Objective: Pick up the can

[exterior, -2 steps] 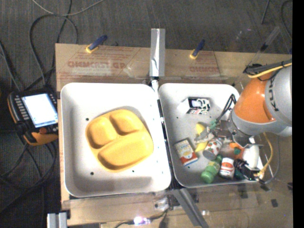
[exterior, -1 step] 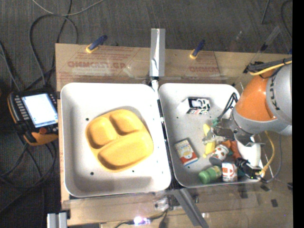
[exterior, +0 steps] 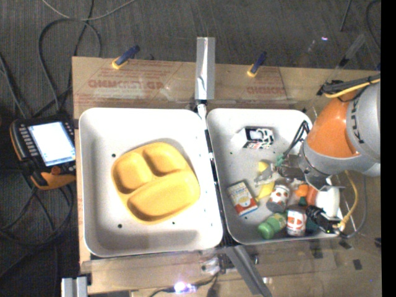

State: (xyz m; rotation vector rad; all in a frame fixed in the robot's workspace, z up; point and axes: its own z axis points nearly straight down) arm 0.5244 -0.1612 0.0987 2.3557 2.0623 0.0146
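Dark carpet floor (exterior: 154,17) strewn with cables (exterior: 68,23) surrounds the brown bench (exterior: 154,82).

Robotics lab / test cell, not a home. Bench (exterior: 179,82) is a plywood/cardboard-topped board w/ printed red lettering, held by two blue-and-yellow clamps (exterior: 125,56) at its far edge. On the bench: two shallow white bins (exterior: 93,166) side by side, a metal post (exterior: 205,67) rising btwn them at the far side. Left of the bench, a teach-pendant-type handheld w/ lit screen (exterior: 48,144) sits on dark carpet. Loose cables (exterior: 62,17) snake over the floor beyond the bench. Right of the bench, industrial arm w/ orange band (exterior: 337,132) reaches in.
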